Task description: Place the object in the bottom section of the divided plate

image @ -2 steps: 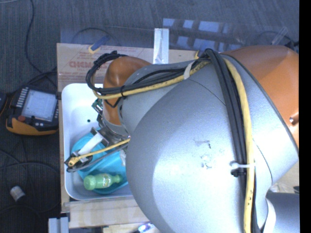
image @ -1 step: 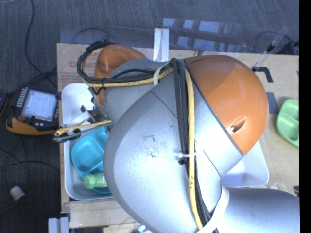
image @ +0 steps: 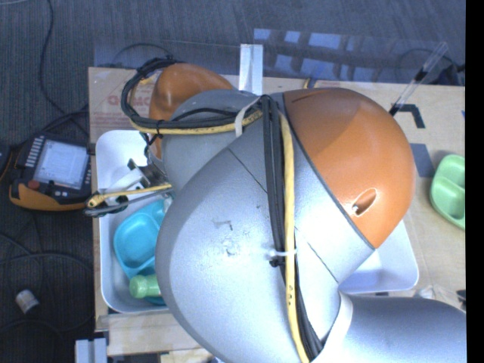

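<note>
Camera view from above is mostly taken up by my one grey arm [image: 249, 263] with its orange band [image: 355, 165], which reaches in from the right and covers much of both bins.

Counting what I can make out:
- two shallow white plastic bins
- one bright blue plastic dish [image: 136, 237]
- one small green plastic object [image: 144, 285]
- one pale green plastic container [image: 451, 187]
- one orange-and-black handheld pendant [image: 53, 172] with a grey screen
- one small grey cylinder [image: 27, 300]

The left bin [image: 106, 278] shows its left wall and near corner. The blue dish sits in it, rounded-square with a raised rim, and its right part is hidden beneath the arm. I cannot make out any dividers in it. The green object lies in the same bin at the near-left corner, touching the near edge of the blue dish and partly tucked under the arm.

The right bin [image: 393, 274] shows its near right corner, and the arm hides whatever lies in it.

The pale green container rests on the wooden bench [image: 439, 112] at the right edge, outside both bins and well apart from the blue dish.

The gripper [image: 142, 171] sits over the far part of the left bin, just beyond the blue dish and largely buried under the wrist. I cannot tell whether it is released, clenched or grasping anything.

The pendant lies on the dark carpet left of the bench. The grey cylinder is on the carpet too, nearer the lower-left corner.
</note>
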### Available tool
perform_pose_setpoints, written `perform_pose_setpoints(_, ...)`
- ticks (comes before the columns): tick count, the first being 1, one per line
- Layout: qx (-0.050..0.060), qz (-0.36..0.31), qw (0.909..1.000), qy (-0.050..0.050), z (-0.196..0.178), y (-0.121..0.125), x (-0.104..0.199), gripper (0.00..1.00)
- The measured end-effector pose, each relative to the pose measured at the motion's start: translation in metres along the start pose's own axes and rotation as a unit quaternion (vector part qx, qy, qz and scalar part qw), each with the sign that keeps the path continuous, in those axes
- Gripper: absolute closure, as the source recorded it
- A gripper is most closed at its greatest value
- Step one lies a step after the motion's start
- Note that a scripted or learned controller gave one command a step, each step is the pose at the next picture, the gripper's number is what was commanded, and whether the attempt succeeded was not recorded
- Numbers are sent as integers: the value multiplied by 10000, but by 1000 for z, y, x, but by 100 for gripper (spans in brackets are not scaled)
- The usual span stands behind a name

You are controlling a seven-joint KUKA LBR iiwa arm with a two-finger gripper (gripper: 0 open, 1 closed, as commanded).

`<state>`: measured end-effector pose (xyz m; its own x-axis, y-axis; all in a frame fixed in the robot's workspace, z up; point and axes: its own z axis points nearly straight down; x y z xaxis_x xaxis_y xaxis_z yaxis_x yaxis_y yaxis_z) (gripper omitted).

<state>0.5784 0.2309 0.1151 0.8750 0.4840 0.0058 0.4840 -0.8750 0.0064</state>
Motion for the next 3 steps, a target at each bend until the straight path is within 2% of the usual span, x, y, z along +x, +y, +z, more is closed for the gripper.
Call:
perform_pose_setpoints(1, 45, 1121, 9936, -108, -4, 16, 31, 100)
perform_pose_setpoints(2, 41, 1127, 9936, -75, -6, 16, 33, 0)
perform_pose_setpoints(3, 42, 1128, 9936, -75, -6, 16, 33, 0)
